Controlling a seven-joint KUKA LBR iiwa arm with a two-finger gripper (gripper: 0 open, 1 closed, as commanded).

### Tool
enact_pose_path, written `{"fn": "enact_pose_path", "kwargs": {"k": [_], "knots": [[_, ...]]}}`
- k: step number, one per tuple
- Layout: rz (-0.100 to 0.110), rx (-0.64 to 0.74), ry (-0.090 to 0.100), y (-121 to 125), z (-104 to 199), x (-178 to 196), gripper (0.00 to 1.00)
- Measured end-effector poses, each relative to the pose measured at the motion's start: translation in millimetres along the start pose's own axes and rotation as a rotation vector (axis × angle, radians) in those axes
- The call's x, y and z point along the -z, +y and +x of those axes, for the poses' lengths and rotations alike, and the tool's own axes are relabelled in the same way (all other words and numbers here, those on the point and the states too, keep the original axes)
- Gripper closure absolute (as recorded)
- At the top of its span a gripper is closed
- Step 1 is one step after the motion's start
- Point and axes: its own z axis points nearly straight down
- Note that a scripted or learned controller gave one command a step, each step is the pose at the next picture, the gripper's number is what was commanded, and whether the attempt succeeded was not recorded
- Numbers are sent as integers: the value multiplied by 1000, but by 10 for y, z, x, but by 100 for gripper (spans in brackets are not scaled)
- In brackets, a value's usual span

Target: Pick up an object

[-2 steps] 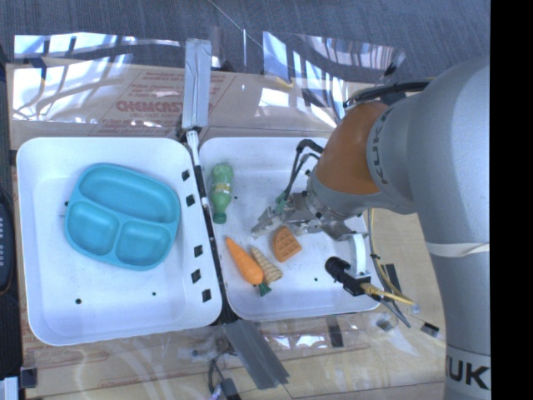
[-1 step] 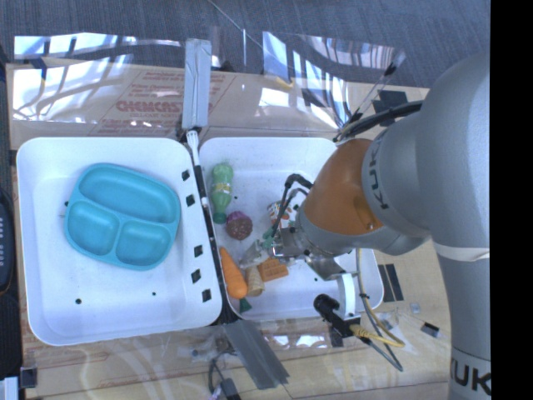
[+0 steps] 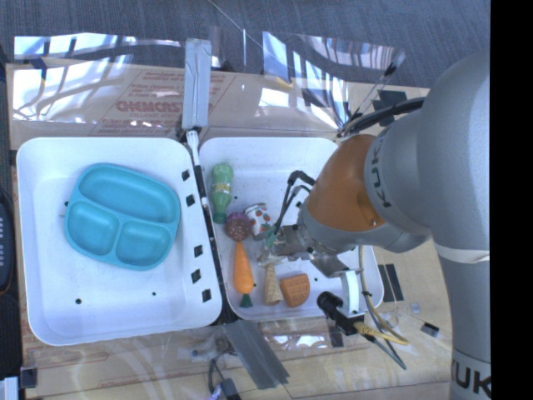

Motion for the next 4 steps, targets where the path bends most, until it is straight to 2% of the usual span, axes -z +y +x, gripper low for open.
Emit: {"fn": "enact_pose_path", "kwargs": {"k": [1,2,3,4], "knots": [[0,-6,0,701,90,-98,100],[0,-6,0,698,86,-98,0],[27,-4,3,1569,-49,-135,0],[14,3,-1,1602,-36,-20,100]]}}
